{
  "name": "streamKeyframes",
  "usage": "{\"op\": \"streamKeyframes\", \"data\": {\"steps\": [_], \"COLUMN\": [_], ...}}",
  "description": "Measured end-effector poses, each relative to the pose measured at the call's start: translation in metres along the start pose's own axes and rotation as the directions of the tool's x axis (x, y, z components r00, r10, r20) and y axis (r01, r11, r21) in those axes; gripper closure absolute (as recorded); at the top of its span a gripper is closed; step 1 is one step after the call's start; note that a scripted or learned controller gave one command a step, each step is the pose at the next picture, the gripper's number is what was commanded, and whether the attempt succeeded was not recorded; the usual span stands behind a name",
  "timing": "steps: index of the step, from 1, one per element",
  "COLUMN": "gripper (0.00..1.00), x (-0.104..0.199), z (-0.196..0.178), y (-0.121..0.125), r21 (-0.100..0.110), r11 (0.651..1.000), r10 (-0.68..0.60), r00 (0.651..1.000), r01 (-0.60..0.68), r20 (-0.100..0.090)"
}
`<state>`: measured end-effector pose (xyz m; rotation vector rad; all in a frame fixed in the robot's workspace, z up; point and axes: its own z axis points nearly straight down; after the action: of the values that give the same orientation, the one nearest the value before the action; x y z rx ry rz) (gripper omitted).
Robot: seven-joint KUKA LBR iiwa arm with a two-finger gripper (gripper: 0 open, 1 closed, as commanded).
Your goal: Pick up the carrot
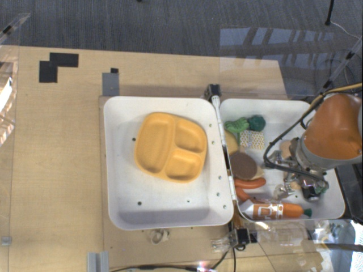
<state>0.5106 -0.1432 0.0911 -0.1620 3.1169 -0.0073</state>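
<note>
A robotics lab: a plywood bench (62, 169) with black marker patches (57, 66) stands on grey carpet (181, 16); tripod legs (329, 4) stand beyond; clear plastic guards (266, 44) edge the bench; cables (187, 265) trail below.

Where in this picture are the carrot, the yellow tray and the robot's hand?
carrot (279, 211): camera view, middle of its orange body, near the right bin's front edge.
yellow tray (170, 146): camera view, on its central divider, in the left bin.
hand (290, 187): camera view, at its fingertips, above the right bin.
</note>
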Motion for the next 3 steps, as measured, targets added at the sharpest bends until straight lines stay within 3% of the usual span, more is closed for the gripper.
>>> {"op": "streamKeyframes", "data": {"steps": [1,2,3], "gripper": [0.00,0.00,0.00], "x": [-0.028,0.001,0.018], "z": [-0.067,0.000,0.000], "y": [-0.040,0.006,-0.031], "r21": [0.001,0.001,-0.001], "r11": [0.953,0.977,0.907], "r10": [0.302,0.213,0.420], "r00": [0.953,0.977,0.907], "r01": [-0.302,-0.213,-0.420], "r20": [-0.006,0.006,0.005]}}
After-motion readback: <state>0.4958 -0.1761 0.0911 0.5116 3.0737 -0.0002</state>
